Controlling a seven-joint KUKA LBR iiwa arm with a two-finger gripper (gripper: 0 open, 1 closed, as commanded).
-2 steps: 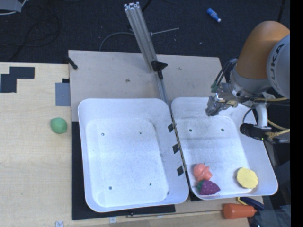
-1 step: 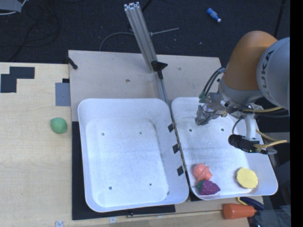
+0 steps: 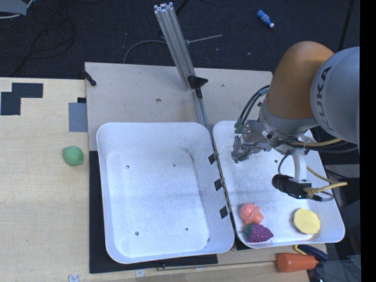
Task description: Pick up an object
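Three toys at my 5 o'clock; gripper (image 3: 239, 151) state unclear. Soft-looking pink plastic fruit (image 3: 251, 212): I'd pinch its middle.

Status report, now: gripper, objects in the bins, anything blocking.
Gripper over right bin, upper left. Pink toy, purple grapes, yellow piece at near edge, untouched. Nothing blocking.

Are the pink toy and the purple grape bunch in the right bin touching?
Touching. The camera view shows the pink toy resting against the top of the purple grape bunch, with no white bin floor visible between them.
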